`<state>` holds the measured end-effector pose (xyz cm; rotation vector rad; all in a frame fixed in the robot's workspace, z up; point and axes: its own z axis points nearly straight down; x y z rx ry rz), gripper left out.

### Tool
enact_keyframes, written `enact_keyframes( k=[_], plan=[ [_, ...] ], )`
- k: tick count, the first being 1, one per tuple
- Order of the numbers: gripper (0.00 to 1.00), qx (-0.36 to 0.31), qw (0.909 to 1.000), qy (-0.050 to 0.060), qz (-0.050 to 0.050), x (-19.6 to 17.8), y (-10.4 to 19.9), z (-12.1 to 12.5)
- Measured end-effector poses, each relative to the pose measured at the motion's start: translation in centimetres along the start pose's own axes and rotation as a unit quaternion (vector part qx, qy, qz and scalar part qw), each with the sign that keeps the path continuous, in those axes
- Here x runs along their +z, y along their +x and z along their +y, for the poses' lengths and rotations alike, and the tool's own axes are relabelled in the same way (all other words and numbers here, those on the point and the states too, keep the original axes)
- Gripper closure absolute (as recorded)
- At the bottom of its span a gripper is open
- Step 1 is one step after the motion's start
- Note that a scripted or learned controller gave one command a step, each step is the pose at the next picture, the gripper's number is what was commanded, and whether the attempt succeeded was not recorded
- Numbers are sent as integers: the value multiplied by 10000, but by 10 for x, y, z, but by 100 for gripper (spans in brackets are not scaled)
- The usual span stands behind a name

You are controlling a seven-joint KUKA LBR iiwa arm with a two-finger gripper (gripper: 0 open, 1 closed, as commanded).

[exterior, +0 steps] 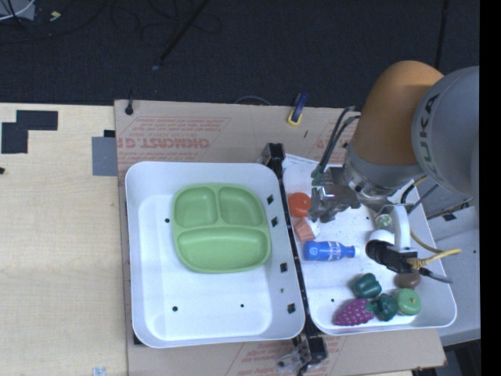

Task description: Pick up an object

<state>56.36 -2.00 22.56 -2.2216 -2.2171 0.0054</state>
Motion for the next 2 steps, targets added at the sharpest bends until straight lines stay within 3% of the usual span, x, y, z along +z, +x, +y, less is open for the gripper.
enact_keyframes(
  k=[2],
  plan=[
    [100,-10,10000,-14,5,-8,12,5]
  ],
)
